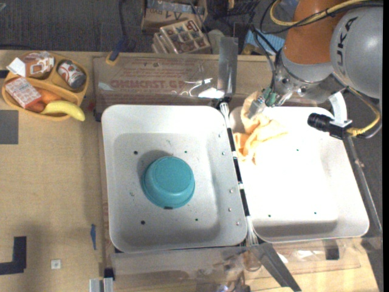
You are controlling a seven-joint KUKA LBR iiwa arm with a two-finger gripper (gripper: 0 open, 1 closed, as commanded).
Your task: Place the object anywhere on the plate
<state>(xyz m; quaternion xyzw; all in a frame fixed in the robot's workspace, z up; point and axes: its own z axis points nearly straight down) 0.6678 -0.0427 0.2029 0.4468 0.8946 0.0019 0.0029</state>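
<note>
Pickup looks to be the step in hand: the gripper (pixel 262 102) hangs over the orange object (pixel 258 135) in the right bin's (pixel 304 193) far-left corner, its grip impossible to judge, and next must carry it left to the teal plate (pixel 169 181).

"UKA" on the arm (pixel 358 41)
</note>
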